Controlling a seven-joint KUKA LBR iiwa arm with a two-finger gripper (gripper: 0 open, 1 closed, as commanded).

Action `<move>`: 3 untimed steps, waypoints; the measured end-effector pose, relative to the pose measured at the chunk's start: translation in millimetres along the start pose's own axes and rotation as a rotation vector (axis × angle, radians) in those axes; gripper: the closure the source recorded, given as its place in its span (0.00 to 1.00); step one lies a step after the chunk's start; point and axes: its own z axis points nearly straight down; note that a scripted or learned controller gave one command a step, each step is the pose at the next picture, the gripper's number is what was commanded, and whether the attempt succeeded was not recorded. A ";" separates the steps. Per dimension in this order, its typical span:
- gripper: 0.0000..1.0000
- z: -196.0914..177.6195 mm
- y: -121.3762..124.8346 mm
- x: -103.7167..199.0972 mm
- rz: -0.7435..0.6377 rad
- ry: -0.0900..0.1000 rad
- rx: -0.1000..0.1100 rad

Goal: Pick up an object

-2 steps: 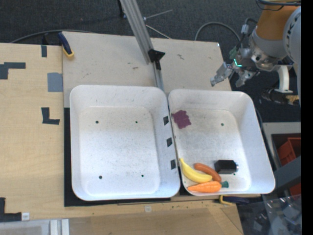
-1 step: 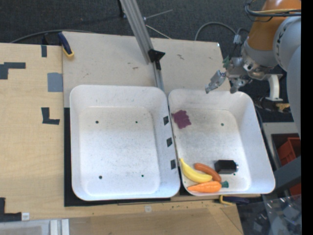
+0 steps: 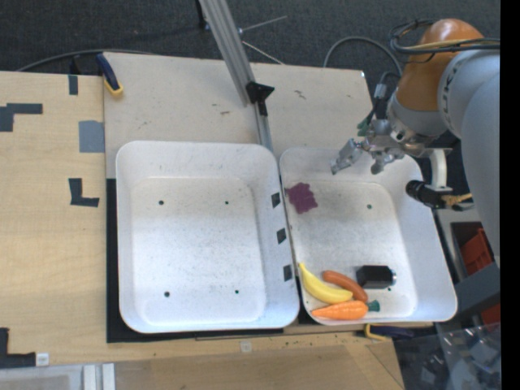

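Two shallow white bins sit side by side on the surface (image 3: 187,108), and we see the left bin (image 3: 134,218) with just dark specks on its floor, while the right bin (image 3: 422,242) carries all the objs. Near the right bin's upper left lies a small purple piece (image 3: 302,197), flat on the floor, well apart from the rest. Along the near edge we find a cluster: a yellow banana (image 3: 319,288) curving from the left wall toward the middle, a small orange carrot (image 3: 344,282) lying just above it & touching or nearly so, a larger orange carrot (image 3: 341,310) w/ a green end stretched along the bottom rim, and a black block (image 3: 374,276) just right of the small carrot. The arm (image 3: 455,80) comes in from the right, grey w/ the orange band showing at the top right corner. Its pincer (image 3: 363,160) hangs over the upper rim of the right bin, fingers spread apart w/ a clear gap between them & nothing in that gap. It sits right of the purple piece and well apart from the cluster at the near edge. A grey metal rail (image 3: 231,51) runs down slantwise from the top to the seam between the bins. On the surface's far left corner lies a blue & yellow clamp (image 3: 109,75).
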 end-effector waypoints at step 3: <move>1.00 -0.7 -2.4 -0.9 0.001 -0.001 -0.011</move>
